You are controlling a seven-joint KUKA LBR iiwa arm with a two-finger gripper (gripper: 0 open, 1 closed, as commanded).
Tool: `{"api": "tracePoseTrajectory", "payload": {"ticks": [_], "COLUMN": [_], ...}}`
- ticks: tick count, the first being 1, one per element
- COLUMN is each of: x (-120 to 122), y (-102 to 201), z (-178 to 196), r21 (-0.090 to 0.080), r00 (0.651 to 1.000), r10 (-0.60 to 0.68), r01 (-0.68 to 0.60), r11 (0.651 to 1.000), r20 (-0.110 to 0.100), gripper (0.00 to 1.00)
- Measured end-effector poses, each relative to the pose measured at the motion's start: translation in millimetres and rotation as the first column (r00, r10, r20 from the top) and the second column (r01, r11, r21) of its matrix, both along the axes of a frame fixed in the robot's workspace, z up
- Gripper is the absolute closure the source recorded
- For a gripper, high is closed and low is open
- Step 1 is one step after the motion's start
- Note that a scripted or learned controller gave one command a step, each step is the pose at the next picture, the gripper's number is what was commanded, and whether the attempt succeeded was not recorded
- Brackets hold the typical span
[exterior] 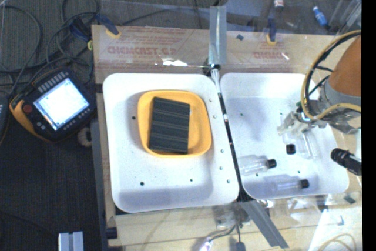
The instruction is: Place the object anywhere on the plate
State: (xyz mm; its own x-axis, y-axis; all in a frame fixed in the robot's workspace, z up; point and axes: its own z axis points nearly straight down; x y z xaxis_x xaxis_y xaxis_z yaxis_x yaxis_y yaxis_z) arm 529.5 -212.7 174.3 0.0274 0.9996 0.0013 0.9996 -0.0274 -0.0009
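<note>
A: Where does the object lie?

B: The dark ribbed block (170, 125) rests flat on the yellow plate (143, 109), which sits in the middle of the left bin (120, 179). Judged from this, the placement looks done.

A: And the gripper?

B: The gripper (299, 132) hangs over the right bin (252, 106), near its right edge, with nothing seen between its transparent fingers (308, 144). Whether they are spread or closed cannot be told.

A: What else lies there?

B: Two clear tubes with black caps, one (257, 164) near the bin's middle, one (285, 184) along its front edge.

A: What could go wrong?

B: The gripper sits low over the bin; a careless sweep might knock the tubes. The yellow cable (311, 76) looping at the wrist could snag.
</note>
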Motion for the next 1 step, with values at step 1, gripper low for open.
{"api": "tracePoseTrajectory", "payload": {"ticks": [1], "x": [0.0], "y": [0.0], "z": [0.0], "r21": [0.0], "r00": [1.0], "r10": [0.0], "r01": [0.0], "r11": [1.0], "r20": [0.0], "gripper": [0.0]}}
